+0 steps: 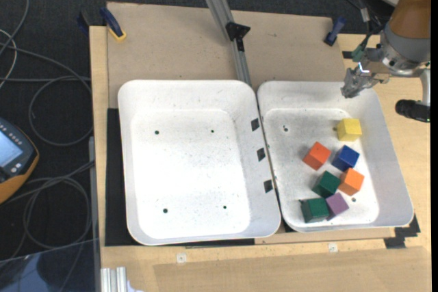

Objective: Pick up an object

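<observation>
Currently, stage: approach, by my reading; nothing is picked up yet and the grasp itself is not begun.
Arm [410, 17]: reaches in from the right, its orange band above the grey wrist, over the far right corner of the right bin.
Gripper [352, 87]: hangs above the far rim of the right bin [390, 167], apart from every block; nothing sits between its tips.
Tool state: cannot tell; the tip is small and dark against the rim, so whether it is spread or closed is unclear.
Candidates: seven small blocks, all in the right bin, toward its near right part.
Yellow block [349, 128]: nearest the gripper, standing alone just beyond the cluster, with bare floor around it.
Orange block [316, 155]: on the left of the cluster, a little apart from the others.
Blue block [346, 156]: just beside the orange one, close to the green block [328, 182].
Second orange block [352, 181]: packed near the purple block [337, 204].
Dark green block [315, 209]: at the near wall, touching or almost touching the purple one.
Left bin [137, 99]: holds no blocks.
Next move, as a judgement: shift toward the viewer and descend over one block; the yellow one looks easiest, being closest and free on all sides.
Risk: the crowded blocks leave little room for the tips.
</observation>
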Controlling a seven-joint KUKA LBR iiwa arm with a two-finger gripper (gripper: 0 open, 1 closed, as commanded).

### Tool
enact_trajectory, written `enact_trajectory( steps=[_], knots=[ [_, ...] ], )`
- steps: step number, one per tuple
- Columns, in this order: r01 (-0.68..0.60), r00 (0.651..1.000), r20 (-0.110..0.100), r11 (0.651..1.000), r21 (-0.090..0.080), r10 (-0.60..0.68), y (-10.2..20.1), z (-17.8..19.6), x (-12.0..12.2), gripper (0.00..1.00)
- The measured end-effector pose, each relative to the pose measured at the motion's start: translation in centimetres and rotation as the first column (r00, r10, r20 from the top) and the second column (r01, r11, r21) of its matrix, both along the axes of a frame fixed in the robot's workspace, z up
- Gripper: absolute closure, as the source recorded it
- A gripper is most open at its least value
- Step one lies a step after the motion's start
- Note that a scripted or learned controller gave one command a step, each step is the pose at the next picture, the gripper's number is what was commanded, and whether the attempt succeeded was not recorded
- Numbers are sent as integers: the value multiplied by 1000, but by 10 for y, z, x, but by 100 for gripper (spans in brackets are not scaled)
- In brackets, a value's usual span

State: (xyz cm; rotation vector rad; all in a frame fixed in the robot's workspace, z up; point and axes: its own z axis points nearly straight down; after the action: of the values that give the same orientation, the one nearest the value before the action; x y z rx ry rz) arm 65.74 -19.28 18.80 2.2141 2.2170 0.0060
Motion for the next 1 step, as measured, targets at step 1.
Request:
enact_trajectory(
  steps=[1],
  knots=[
    [0,1000,2,1000,0,0,0,66,-1,100]
  ],
)
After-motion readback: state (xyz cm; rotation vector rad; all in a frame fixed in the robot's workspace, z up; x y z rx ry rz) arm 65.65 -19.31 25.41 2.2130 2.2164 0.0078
